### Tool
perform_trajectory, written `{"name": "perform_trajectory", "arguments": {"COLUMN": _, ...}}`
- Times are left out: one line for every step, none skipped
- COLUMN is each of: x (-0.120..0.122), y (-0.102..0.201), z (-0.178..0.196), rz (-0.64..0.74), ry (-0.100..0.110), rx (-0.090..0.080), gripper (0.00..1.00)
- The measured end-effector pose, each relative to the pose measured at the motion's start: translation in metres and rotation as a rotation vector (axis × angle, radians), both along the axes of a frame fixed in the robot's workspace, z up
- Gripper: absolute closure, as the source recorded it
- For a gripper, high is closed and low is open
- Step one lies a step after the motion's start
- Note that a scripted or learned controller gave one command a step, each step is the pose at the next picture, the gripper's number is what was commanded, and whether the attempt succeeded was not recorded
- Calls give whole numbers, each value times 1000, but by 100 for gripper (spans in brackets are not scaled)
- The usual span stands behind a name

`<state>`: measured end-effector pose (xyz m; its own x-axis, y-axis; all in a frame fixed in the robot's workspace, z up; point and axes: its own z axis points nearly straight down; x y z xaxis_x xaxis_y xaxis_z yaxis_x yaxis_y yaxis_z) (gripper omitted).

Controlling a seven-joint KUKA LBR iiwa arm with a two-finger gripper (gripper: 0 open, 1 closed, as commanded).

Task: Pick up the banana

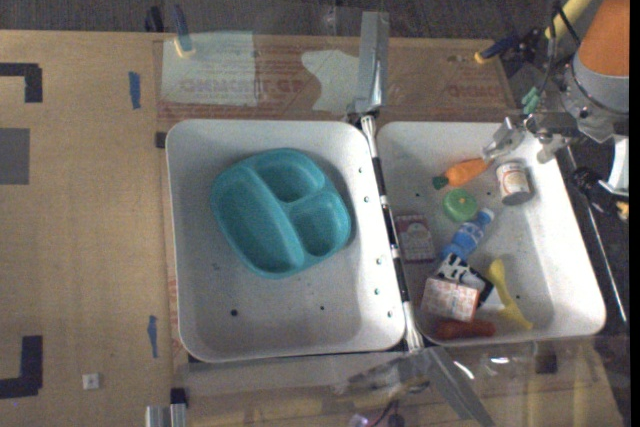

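The yellow banana [506, 294] lies in the right bin [560, 245], near its front right corner, beside a white and red box [451, 299]. My gripper [521, 141] hangs over the bin's far right corner, well behind the banana and just above a small white can [513, 181]. Its fingers stand open with nothing between them. The grey wrist with the orange band [606, 45] reaches in from the upper right.
Also in the right bin are an orange carrot [463, 172], a green round lid [460, 206], a blue bottle [468, 237], a dark red packet [414, 237] and an orange-red piece [464, 328]. A teal divided plate [282, 211] lies in the left bin [190, 295].
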<state>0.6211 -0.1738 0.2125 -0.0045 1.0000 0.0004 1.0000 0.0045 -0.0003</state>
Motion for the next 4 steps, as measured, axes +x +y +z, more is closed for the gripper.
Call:
{"name": "perform_trajectory", "arguments": {"x": -77, "y": -22, "z": -94, "rz": 187, "ry": -12, "rx": -7, "gripper": 0}}
{"name": "perform_trajectory", "arguments": {"x": -131, "y": -44, "z": -123, "rz": 254, "ry": -1, "rx": 6, "gripper": 0}}
{"name": "perform_trajectory", "arguments": {"x": -142, "y": -51, "z": -76, "rz": 244, "ry": -4, "rx": -2, "gripper": 0}}
{"name": "perform_trajectory", "arguments": {"x": -138, "y": -32, "z": -125, "rz": 72, "ry": -5, "rx": 0, "gripper": 0}}
